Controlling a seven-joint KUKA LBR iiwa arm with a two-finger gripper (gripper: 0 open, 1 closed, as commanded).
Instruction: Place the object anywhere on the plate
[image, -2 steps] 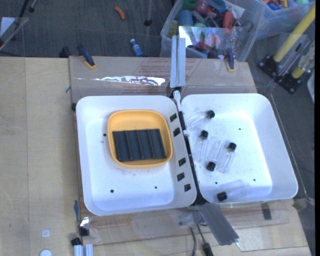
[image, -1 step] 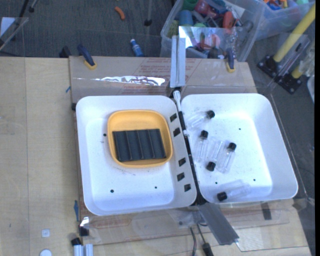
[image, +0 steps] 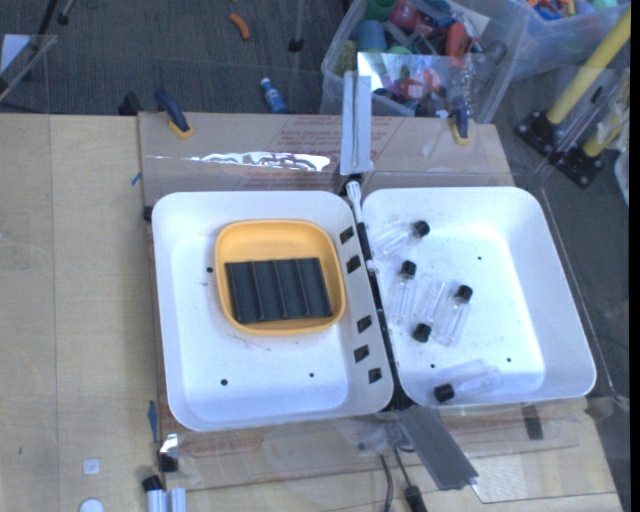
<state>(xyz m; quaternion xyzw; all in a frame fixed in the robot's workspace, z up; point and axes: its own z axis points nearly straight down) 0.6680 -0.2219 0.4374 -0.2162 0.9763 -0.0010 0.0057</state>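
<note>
Lying well inside yellow plate (image: 232, 244) rim: dark ribbed block (image: 278, 289).

Wood bench (image: 70, 300) w/ 2 white bins (image: 190, 395) side by side.

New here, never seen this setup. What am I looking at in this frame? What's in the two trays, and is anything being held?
This is one fixed camera above a wooden bench, looking down at a slant. Two shallow white bins sit side by side. The left bin holds a yellow plate, rounded and squarish, with a dark ribbed rectangular block lying on it. The right bin holds about five small clear vials with black caps, scattered and lying on their sides. Behind the bench is a clear tub of colourful clutter. Nothing in this frame is being held; the vials all rest loose in the bin.
</note>
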